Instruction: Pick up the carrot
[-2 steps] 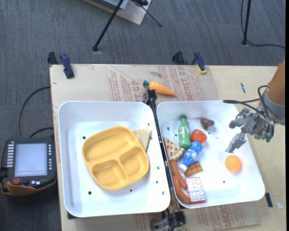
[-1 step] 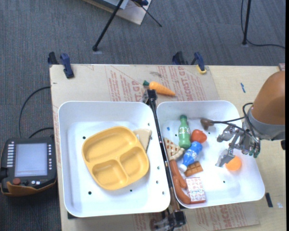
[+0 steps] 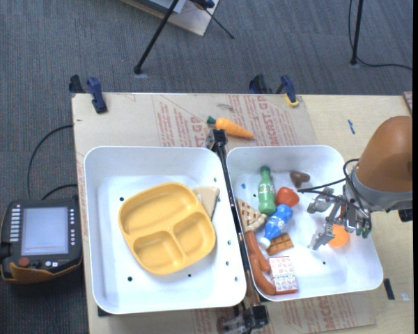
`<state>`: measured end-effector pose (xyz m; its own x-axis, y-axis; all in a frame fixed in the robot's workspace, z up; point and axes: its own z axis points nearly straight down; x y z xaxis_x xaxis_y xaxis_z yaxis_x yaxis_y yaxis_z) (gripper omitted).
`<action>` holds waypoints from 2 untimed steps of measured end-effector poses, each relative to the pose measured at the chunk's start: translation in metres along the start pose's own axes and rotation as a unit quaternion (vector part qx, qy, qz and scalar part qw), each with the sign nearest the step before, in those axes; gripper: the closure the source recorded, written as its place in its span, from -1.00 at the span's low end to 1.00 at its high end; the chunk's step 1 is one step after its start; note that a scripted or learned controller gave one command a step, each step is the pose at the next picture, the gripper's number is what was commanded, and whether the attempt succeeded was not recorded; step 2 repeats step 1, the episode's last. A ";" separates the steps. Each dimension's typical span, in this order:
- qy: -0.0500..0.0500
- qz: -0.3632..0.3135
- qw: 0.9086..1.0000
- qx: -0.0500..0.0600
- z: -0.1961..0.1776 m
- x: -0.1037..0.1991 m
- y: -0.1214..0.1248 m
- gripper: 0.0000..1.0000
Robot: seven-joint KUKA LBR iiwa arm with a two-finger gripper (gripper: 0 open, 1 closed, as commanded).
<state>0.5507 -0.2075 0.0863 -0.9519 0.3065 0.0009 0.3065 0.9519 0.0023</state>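
Camera view, looking down at a slant: the carrot point(image 3: 233, 126) lies on the bare table point(image 3: 160, 117), outside both bins, just behind the gap where their back corners meet. Its green top points left and its orange tip points right.

Left bin point(image 3: 97, 186) holds a yellow divided plate point(image 3: 167, 227) with a pale wedge-shaped item point(image 3: 207, 199) at its right edge.

Right bin point(image 3: 366, 270) holds the remaining items:
- a green bottle point(image 3: 266, 190) lying near the middle;
- a blue bottle point(image 3: 277, 221) just in front of it;
- a red round item point(image 3: 288, 196) beside the green bottle;
- a dark brown item point(image 3: 299, 178) toward the back;
- a waffle-like piece point(image 3: 250, 216) and sausages point(image 3: 258, 261) along the left wall;
- a chocolate-coloured bar point(image 3: 281, 243);
- a pink patterned box point(image 3: 283, 275) at the front.

The gripper point(image 3: 329, 232) is over the right part of the right bin, well apart from the carrot. Its fingers point(image 3: 320, 241) are spread apart and hold nothing. An orange ball-like item point(image 3: 340, 237) sits just beside them; contact cannot be determined.

A teach pendant point(image 3: 38, 241) rests on the floor left of the table. Blue clamps point(image 3: 96, 92) grip the table's back edge.
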 end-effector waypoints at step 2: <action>0.001 0.089 0.996 0.000 -0.001 0.032 -0.011 -1.00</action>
